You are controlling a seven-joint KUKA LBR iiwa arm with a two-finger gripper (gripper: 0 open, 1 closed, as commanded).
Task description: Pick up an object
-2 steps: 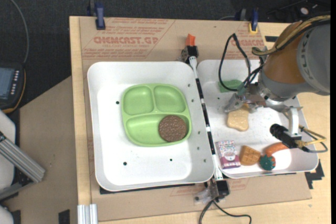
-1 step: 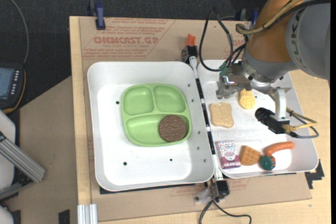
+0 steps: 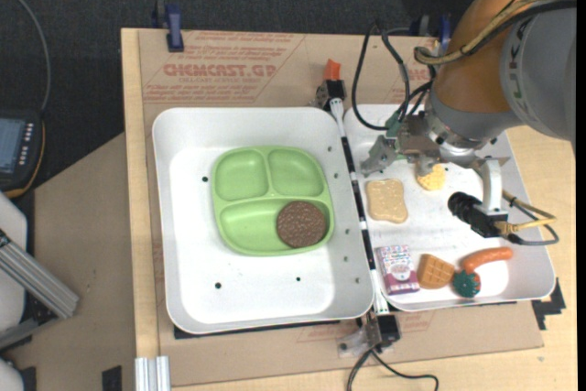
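A grey robot arm (image 3: 513, 59) with an orange band reaches in from the right over the right-hand white bin (image 3: 540, 275) on a cardboard-covered tabletop (image 3: 137, 197). Its jaws hang low over the bin's upper part, near a small yellow piece (image 3: 432, 179) and just above a slice of toast (image 3: 387, 200); whether they are apart or together cannot be told from this angle, and nothing can be seen held between them. Lower in the same bin lie a pink-and-white carton (image 3: 397, 268), a waffle (image 3: 436, 271), a carrot (image 3: 488, 257) and a small green ball (image 3: 467, 285), none touched by the arm. In the left bin (image 3: 183, 288) sits a green divided plate (image 3: 270, 199), a brown round patty (image 3: 301, 223) resting in its lower compartment. Black cables (image 3: 366, 69) trail across the bins' upper edge.
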